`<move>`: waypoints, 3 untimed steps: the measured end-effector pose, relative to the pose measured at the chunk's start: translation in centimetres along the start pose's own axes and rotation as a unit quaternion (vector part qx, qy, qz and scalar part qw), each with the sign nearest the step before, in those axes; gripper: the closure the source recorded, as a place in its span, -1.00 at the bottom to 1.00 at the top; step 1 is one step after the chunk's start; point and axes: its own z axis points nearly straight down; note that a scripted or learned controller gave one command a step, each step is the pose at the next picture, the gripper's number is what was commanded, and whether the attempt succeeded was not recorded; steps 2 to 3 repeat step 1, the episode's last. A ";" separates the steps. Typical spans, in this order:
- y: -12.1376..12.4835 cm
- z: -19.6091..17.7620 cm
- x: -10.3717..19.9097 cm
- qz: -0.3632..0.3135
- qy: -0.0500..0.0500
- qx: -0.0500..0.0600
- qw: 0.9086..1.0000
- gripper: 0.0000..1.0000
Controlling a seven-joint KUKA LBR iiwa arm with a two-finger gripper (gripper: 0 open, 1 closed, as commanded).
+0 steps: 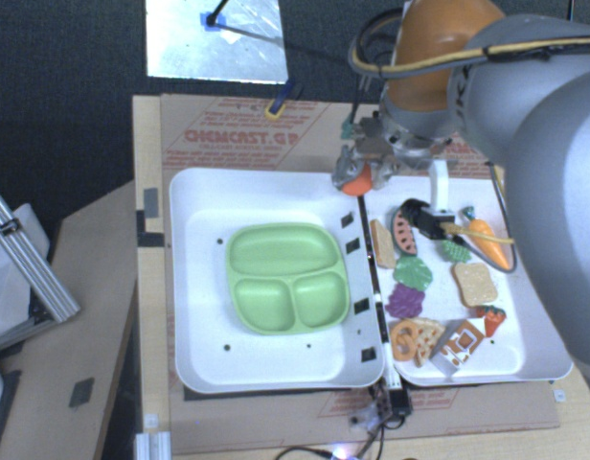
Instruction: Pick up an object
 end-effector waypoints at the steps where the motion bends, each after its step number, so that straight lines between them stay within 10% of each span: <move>1: -1.6 -1.1 -0.4 0.002 0.000 0.001 1.000 1.00; 3: -1.6 -1.1 -0.4 0.002 0.000 0.001 1.000 1.00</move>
